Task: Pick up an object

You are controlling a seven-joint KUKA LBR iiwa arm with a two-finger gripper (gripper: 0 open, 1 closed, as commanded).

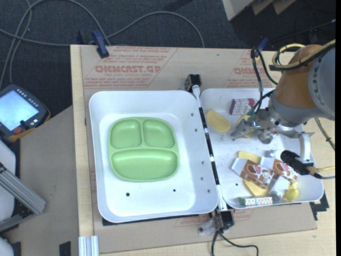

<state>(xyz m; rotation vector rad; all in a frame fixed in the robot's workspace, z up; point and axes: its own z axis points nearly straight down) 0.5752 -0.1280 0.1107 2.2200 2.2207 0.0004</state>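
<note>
My gripper (241,130) hangs low over the upper middle of the right bin (311,197), with the arm coming in from the right. A yellow lemon-shaped piece (218,121) lies just left of it, near the bin's left wall. A small red and white box (242,106) sits just above the gripper. I see nothing held in the gripper.
In the right bin's lower half lie a yellow wedge (248,157), two brown snack packets (256,172) (285,169), a small yellow piece (291,193) and a green and white bar (258,200). The left bin (101,143) holds a green divided plate (143,149).
</note>
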